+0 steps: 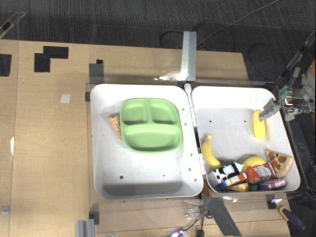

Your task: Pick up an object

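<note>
My gripper [279, 106] hangs at the right rim of the right bin [227, 113], just above and to the right of a short yellow piece [259, 125] lying on the bin floor. Nothing shows in its grasp. A banana [210, 153] lies by the bin's left wall. Along the near edge there is a heap: a lemon [254, 161], a pizza slice [278, 162], a red packet [258, 173], a black-and-white item [227, 171] and a purple piece [272, 184].
The left bin [133, 179] holds a green divided plate [150, 124] with a tan waffle-like piece [115, 127] tucked at its left side. A metal post [189, 56] stands behind the divider between the bins. Cables run across the dark floor at the back.
</note>
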Controlling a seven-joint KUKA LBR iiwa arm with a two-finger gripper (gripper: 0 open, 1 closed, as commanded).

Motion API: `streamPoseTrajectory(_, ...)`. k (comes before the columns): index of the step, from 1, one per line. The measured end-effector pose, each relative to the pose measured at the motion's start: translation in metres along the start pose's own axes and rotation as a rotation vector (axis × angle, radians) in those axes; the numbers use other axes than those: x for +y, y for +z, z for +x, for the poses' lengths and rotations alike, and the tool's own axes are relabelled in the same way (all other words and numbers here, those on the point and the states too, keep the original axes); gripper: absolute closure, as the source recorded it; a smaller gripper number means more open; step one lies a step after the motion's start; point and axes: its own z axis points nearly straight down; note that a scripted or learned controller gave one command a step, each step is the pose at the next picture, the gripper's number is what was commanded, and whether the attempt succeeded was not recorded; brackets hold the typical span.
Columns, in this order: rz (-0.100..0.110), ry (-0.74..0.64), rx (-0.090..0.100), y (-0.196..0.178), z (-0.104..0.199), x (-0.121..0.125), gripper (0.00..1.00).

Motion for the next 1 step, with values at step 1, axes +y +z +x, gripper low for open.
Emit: streamPoseTrajectory(1,0.001,0.085,0.000,0.1526,-0.0183,0.0065,0.00)
